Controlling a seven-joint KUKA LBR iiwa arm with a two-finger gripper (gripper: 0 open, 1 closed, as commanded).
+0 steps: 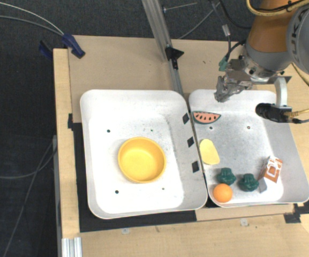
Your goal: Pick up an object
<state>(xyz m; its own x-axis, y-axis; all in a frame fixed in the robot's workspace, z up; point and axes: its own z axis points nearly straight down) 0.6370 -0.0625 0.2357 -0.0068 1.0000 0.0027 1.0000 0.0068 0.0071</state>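
In the left bin [98, 159] we see one yellow bowl [141, 159], light and rigid, best pinched at its rim. The right bin [283, 143] holds one watermelon slice [206, 116], one yellow piece [209, 152], two green toys [226, 175], one orange ball [223, 193] and one small carton [272, 169], probably all light. The tool [222, 93] hangs over that bin's far edge, and we cannot tell its state.

The end effector [222, 93] hung over the right bin's [291, 143] far edge; just below it lay a watermelon slice [205, 117] (toy orange [223, 193] much farther).
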